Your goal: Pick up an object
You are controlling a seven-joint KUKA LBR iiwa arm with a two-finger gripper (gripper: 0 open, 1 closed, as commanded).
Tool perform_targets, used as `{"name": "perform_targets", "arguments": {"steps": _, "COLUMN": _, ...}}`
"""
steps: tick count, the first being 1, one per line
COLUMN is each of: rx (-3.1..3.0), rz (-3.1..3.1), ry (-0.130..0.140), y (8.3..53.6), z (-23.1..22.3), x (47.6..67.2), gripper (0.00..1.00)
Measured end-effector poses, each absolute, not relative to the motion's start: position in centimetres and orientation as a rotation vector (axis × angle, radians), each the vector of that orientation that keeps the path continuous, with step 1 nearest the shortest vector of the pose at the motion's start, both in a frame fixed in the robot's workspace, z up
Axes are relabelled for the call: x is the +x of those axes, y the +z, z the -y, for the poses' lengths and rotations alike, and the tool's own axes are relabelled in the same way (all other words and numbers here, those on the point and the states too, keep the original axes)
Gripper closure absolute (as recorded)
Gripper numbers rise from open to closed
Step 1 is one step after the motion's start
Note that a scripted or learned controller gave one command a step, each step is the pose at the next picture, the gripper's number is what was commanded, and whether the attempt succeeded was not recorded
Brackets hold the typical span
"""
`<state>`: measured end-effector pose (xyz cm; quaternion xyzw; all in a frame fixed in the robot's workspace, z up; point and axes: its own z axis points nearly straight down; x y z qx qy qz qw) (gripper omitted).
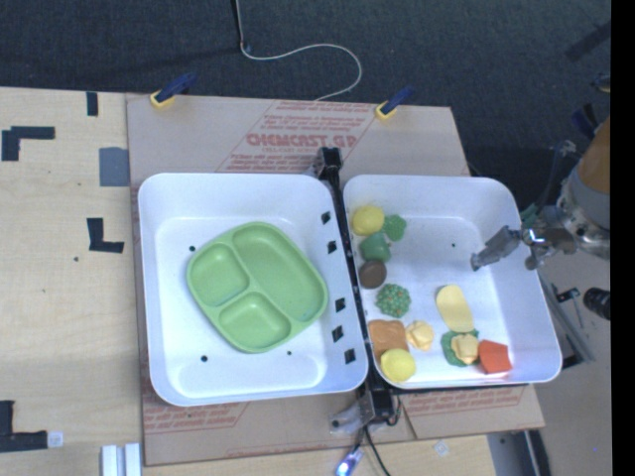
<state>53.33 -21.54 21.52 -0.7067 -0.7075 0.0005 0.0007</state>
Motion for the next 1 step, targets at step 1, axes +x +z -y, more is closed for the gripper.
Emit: {"name": "perform_targets", "arguments": {"steps": 1, "rx": -2.216, "rz": 2.216, "ry": 0.004, "y": 7.88, "z": 16.62, "x": 48.08, "gripper": 0.0}}
